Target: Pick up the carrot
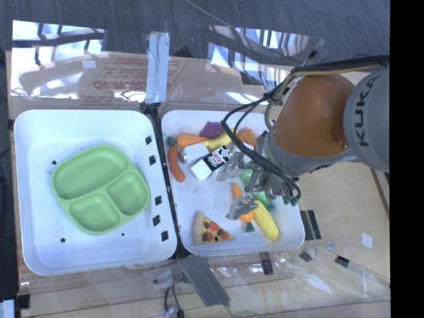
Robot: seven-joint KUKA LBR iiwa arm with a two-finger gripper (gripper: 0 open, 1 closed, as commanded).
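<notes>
A small orange carrot [237, 191] with a green leafy end [249, 227] lies in the right bin [285, 238], beside a yellow corn cob [266, 221]. My gripper [234, 189] hangs low over it, fingers spread: one metal finger [228, 169] is above the carrot's tip and the other [239, 208] crosses its middle. The carrot rests on the bin floor and is not clamped. A longer orange, carrot-like toy [190, 139] with a green end lies at the bin's back left.
The right bin also holds a red-orange sausage [176, 163], purple grapes [212, 129], a white carton [209, 161], a pizza slice [211, 230] and a green piece [248, 175]. In the left bin [33, 244] sits a green divided plate [100, 188]. The arm's orange band [311, 114] overhangs the right bin's back right.
</notes>
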